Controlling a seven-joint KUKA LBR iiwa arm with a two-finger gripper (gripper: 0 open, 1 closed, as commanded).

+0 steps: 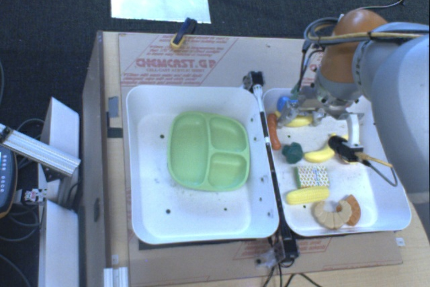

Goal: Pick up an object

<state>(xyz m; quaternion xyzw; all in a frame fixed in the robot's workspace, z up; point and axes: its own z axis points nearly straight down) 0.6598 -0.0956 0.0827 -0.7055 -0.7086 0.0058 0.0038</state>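
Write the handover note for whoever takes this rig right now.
Gripper: down at the far end of the right bin, over a yellow piece; grip state unreadable.
Right bin: carrot, dark green piece, banana, checked block, corn, bread ring.
Left bin: green divided plate.
Done: no pick confirmed.
Left: grasp one object and lift it.

Toy foods (308, 195) scattered in right bin (384, 193)
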